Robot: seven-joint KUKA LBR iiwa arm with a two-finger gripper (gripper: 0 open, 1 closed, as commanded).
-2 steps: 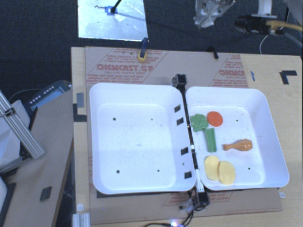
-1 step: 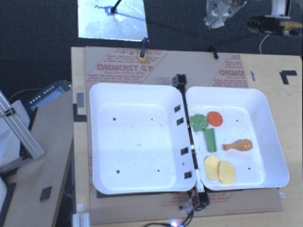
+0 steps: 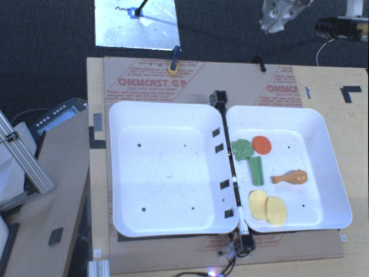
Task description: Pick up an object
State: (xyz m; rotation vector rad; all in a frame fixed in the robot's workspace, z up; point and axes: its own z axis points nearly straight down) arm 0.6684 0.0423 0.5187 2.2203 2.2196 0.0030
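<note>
The right bin [image 3: 323, 131] holds several toy foods: a green broccoli piece [image 3: 247, 157] with a long stalk, a red-orange disc [image 3: 262, 145] beside it, a brown chicken drumstick [image 3: 290, 178] to the right, and two yellow chips [image 3: 268, 208] near the front. My gripper [image 3: 275, 14] hangs high at the top right, well beyond the far edge of the bench and far from all of them. Nothing is visible between its fingers.
The left bin [image 3: 124, 120] sits beside the right one, joined by a black clipped divider [image 3: 226, 166]. A shiny metal sheet [image 3: 136, 16] lies at the back left. A yellow clip [image 3: 173, 68] sits on the cardboard's far edge.
</note>
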